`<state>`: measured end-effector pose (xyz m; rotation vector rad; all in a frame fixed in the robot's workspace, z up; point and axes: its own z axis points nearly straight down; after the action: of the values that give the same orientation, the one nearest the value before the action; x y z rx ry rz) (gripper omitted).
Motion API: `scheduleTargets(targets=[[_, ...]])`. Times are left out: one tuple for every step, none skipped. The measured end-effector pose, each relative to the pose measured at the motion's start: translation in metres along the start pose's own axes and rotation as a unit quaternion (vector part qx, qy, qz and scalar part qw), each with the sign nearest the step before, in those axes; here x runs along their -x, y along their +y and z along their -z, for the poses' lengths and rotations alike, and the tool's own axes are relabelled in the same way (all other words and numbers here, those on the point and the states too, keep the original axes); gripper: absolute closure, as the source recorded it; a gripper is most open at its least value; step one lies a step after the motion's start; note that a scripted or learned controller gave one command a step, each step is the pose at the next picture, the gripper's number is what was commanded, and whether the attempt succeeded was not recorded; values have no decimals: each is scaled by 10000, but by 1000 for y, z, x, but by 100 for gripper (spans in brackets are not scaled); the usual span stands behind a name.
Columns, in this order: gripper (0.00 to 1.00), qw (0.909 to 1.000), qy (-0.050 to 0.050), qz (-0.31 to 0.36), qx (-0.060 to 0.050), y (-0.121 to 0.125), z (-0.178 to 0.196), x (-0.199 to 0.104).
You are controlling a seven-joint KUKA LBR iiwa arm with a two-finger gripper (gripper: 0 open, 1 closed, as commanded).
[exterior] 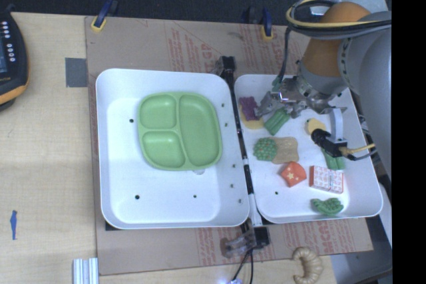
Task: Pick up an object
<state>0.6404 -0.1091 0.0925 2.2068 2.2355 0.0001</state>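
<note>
Pincer (273, 105): low over the far-left part of the right bin (373, 206); whether it is open or closed cannot be told, and nothing can be seen held in it.
Green stick (275, 121): the piece closest to the pincer, lying tilted on the bin floor just on its near side; contact cannot be judged.
Purple piece (247, 105): by the right bin's left wall, left of the pincer, with a yellow piece (251, 122) just near of it.
Bumpy green ball (265, 149): touching a tan slice (288, 149) on its right.
Red piece (293, 173): near side of the tan slice.
Red-and-white box (327, 179): right of the red piece.
Knobbly green piece (326, 205): by the right bin's near wall.
Left bin (116, 203): holds a green divided plate (180, 130), towards its far side.
Arm (333, 43): reaches in from the far right, its orange band above the wrist.
Desk (40, 163): a cardboard sheet (173, 43) lies under both bins.
</note>
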Motion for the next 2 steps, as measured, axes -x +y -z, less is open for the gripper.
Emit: scheduleTargets(targets=[[0, 10000, 6, -51, -51, -65, -1, -14], [0, 10000, 0, -63, -49, -117, -1, 19]])
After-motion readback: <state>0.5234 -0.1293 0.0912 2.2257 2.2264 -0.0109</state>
